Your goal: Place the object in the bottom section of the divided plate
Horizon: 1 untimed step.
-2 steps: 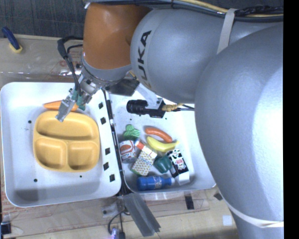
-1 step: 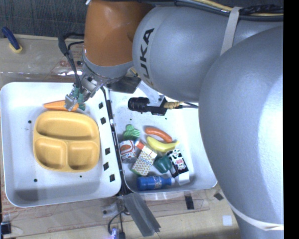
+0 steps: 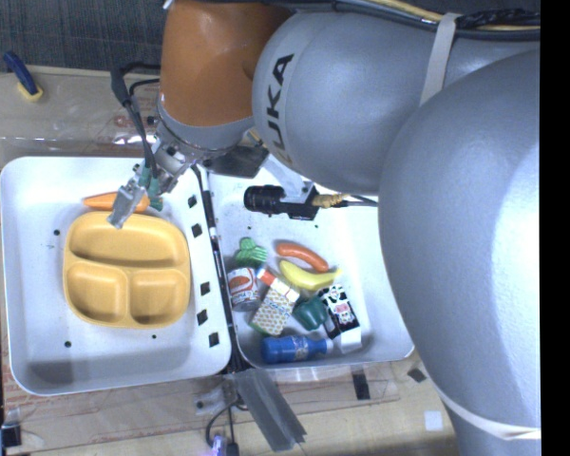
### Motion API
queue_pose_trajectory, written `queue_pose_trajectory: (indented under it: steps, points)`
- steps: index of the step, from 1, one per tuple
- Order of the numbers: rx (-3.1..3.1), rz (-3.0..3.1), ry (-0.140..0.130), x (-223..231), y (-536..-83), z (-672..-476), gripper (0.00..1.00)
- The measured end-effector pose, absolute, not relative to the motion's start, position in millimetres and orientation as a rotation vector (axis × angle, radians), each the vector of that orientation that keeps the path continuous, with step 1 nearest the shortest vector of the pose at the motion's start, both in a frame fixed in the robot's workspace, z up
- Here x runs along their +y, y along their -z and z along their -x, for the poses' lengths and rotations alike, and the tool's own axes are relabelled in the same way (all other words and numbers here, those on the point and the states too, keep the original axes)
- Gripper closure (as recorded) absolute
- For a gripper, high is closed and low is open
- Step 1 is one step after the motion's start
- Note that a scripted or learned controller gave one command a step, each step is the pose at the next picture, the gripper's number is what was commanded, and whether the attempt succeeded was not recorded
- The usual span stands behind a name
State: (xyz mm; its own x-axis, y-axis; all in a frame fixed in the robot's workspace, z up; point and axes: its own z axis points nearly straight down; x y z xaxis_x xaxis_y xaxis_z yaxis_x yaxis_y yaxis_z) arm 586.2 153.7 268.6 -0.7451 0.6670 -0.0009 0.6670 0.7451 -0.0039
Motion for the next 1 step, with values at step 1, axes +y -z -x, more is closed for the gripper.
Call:
queue_pose_trajectory:
  steps: [1]
  points:
    - [-2.936, 1.117, -0.006, 154.0, -278.5, -586.8, 1.0]
